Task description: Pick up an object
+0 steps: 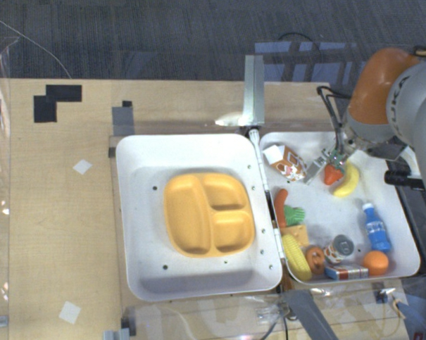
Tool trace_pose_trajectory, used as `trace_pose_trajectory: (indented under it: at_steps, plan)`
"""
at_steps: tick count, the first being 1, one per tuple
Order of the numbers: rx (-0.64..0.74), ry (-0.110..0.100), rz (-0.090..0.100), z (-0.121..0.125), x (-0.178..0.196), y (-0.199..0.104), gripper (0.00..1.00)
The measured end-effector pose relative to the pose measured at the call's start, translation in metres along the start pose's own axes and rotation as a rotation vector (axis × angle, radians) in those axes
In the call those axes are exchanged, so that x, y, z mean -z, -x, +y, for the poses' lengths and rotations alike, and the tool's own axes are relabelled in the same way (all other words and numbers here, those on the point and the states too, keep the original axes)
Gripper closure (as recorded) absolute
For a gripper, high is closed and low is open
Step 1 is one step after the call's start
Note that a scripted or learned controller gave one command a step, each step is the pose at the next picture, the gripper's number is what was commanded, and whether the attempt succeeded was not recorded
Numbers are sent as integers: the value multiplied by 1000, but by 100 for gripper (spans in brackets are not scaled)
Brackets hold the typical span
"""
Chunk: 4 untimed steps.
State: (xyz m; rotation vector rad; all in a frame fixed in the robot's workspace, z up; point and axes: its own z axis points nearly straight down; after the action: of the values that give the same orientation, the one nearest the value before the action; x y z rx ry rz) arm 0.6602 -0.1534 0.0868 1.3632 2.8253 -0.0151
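Observation:
My gripper (330, 162) hangs low in the upper part of the right bin (401, 193), reaching in from the right under the orange-banded wrist. It sits directly over a small red strawberry-like toy (333, 174), which lies against a yellow banana (347, 182). The gripper's body hides where it meets the red toy. A small printed carton (289, 163) lies just to its left.
The right bin also holds a carrot (279, 200), a green piece (294, 215), corn (294, 251), a blue bottle (375, 226), an orange (376, 262) and a can (342, 247). The left bin (140, 204) holds a yellow divided tray (206, 213).

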Motion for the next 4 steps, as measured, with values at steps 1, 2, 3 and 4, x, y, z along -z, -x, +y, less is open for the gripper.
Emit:
trace_pose_trajectory:
  at_steps: [1, 2, 3, 4]
  plan:
    - [-312, -7, 9, 29, 0, -37, 0]
    - [-202, 19, 2, 19, 104, -128, 0]
    - [-141, 7, 5, -35, 75, -82, 0]
    - [-549, 5, 11, -1, 8, -84, 0]
